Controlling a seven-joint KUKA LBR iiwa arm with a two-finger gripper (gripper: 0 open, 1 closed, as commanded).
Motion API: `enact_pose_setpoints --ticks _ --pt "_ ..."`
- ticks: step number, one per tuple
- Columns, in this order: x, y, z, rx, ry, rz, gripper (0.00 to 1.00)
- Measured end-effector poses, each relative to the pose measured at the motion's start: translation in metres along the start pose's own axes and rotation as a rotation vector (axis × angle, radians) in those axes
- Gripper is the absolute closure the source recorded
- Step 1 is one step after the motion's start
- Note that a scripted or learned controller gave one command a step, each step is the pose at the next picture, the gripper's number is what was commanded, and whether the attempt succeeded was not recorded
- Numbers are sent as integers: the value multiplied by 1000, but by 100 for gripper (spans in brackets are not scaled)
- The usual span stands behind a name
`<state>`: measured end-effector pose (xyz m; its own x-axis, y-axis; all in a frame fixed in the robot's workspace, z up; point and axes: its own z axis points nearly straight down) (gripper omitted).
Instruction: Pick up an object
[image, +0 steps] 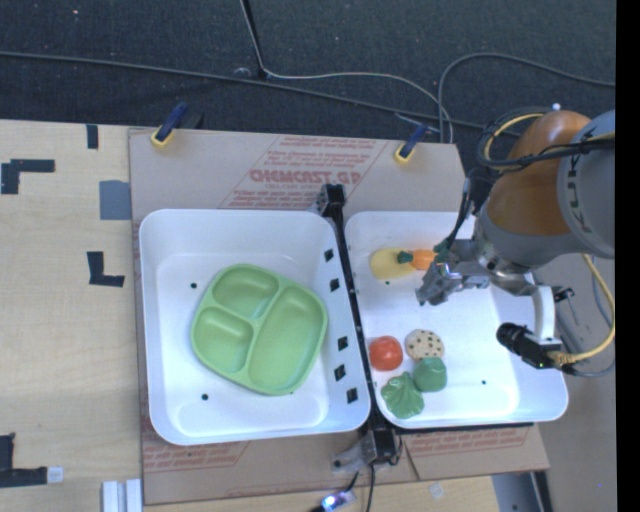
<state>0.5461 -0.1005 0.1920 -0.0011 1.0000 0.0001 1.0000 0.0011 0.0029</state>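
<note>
While the arm (545, 195) reaches in from three o'clock, its gripper (437, 287) hangs over the upper middle of the right bin (520, 400), and I cannot tell whether the fingers are apart or together. At ten o'clock from the gripper, near the bin's top edge and the divider, lies a yellow toy (386, 263) with a green and orange end (416, 258). Toward six o'clock sit four pieces close together: a red ball (385, 351), a spotted cookie (424, 344), a green lump (431, 375) and a green leaf (402, 397), the leaf nearly at the bottom rim. The right half of this bin is bare white floor, the widest open room there. The left bin (160, 300) holds a green tray (260, 328) with three compartments, lying aslant, with free floor all round it. On the cardboard (290, 175) under the bins, red printing reads partly "CHEMCAST GP"; the rest is too small to read. Yellow clamps (168, 126) pin its top edge.
</note>
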Motion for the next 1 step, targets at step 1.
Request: enact_pose_setpoints --ticks 1 --pt "5 0 -43 0 0 -1 100"
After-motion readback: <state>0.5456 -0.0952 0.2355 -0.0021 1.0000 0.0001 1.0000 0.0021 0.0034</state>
